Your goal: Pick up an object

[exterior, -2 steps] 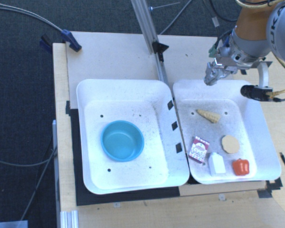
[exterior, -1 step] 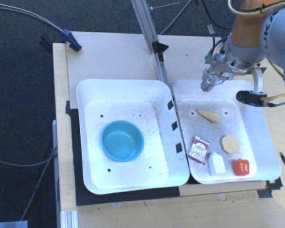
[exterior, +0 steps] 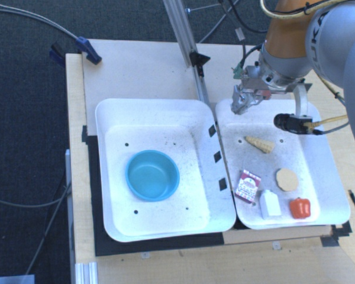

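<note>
My gripper [exterior: 241, 104] hangs over the far left corner of the right bin [exterior: 325, 158], with nothing visible between its fingers. Below it in that bin lie a tan cone-shaped piece [exterior: 259, 144], a red and white packet [exterior: 247, 186], a tan round disc [exterior: 287, 180], a white block [exterior: 270, 205] and a red pepper [exterior: 300, 207]. A blue bowl [exterior: 152, 175] sits in the left bin [exterior: 115, 123]. The gripper is well above and beyond the cone piece, touching none of the objects.
A metal pole [exterior: 183, 34] slants across the bench behind the bins. Cables and a black connector [exterior: 291, 122] hang by the wrist over the right bin's far side. A blue clamp [exterior: 89, 50] sits at the bench's far left corner.
</note>
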Robot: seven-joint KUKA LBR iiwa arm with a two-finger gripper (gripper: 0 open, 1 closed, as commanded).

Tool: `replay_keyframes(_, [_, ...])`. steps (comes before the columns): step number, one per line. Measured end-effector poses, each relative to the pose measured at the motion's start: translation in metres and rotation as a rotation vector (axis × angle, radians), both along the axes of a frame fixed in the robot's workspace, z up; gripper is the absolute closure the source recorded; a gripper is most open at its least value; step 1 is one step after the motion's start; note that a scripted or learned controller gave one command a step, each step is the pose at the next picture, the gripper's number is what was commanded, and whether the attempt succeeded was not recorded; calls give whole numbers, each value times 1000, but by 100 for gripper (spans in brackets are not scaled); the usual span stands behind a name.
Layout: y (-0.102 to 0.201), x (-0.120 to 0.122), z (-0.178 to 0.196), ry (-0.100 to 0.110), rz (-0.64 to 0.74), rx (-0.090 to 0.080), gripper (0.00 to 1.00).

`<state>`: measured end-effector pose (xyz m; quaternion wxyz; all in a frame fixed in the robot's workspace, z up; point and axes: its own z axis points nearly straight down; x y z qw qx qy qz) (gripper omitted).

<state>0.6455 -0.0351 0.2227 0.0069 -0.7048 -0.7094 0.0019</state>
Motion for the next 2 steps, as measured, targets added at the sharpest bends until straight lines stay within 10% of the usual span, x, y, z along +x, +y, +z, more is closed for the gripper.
replay_keyframes(2, [117, -16, 19, -4, 1, -3, 100])
